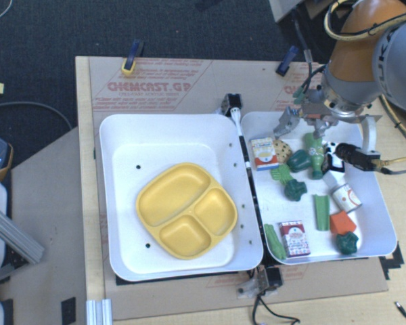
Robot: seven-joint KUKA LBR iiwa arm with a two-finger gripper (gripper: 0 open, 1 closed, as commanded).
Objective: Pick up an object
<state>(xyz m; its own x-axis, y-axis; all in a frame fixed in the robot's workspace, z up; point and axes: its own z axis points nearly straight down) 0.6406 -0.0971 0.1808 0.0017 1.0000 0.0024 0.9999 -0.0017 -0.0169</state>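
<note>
Stock, right bin (pixel 386 239): small toy foods, likely light, stiff plastic, smooth and apt to slip. Gripper (pixel 316 128) hangs over the bin's far end, just above a green bottle (pixel 316 160) beside a dark green piece (pixel 299 160); whether it is open or holds anything cannot be told. Best hold: across the bottle's narrow body. Left bin (pixel 115 181): yellow tray (pixel 186 208)
</note>
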